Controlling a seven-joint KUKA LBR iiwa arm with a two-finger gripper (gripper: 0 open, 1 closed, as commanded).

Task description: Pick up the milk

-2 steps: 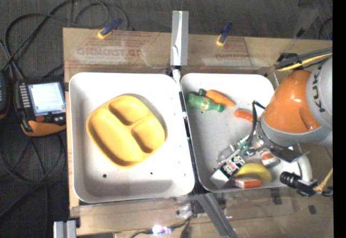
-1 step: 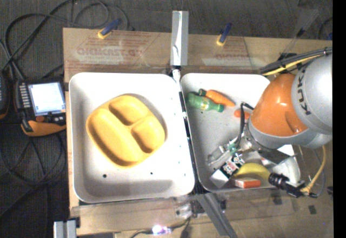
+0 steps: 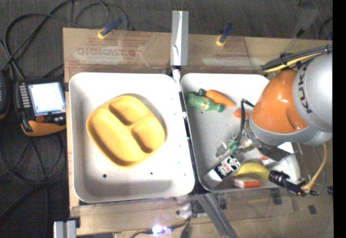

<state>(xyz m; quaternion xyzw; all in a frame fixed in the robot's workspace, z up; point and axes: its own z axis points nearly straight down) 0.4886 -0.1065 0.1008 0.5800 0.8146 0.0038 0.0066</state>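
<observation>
Camera view: milk carton (image 3: 228, 166) lies at right bin's (image 3: 201, 139) front wall, touching banana (image 3: 253, 169). Gripper (image 3: 231, 147) hangs just above it, nothing held, finger gap can't tell. Risk: grabs banana or jams against wall.

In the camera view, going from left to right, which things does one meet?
Handheld screen device → yellow divided tray → green bottle → milk carton → orange arm band.
</observation>
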